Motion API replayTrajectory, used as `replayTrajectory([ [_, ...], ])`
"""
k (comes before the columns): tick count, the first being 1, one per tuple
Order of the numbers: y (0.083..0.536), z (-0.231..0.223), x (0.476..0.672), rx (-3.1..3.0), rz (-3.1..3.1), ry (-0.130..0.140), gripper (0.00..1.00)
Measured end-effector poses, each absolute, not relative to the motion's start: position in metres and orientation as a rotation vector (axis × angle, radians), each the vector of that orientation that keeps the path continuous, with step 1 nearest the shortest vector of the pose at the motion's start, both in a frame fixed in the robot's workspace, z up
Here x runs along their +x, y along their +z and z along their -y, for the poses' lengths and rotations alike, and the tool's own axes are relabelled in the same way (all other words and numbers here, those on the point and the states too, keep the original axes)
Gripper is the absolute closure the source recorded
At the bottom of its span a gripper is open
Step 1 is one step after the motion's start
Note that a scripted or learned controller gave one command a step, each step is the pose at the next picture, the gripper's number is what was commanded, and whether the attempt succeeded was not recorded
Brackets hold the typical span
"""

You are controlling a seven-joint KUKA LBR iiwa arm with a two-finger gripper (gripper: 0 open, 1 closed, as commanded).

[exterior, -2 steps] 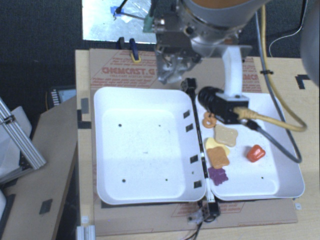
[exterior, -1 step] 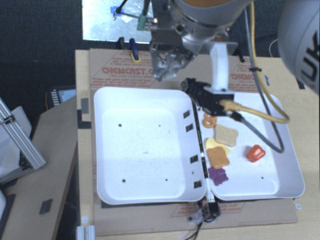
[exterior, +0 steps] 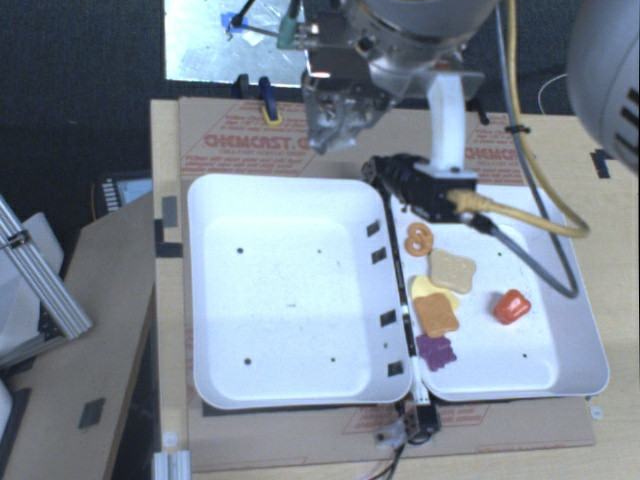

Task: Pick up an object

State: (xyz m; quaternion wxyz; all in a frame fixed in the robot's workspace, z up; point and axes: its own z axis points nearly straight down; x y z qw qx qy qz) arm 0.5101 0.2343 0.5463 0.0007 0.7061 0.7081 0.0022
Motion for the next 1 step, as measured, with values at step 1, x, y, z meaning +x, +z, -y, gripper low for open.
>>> replayTrajectory([
  [1, 0.5576, -0.2344, 0.5103, 2.214, -2.226, 0.011, 1.0],
])
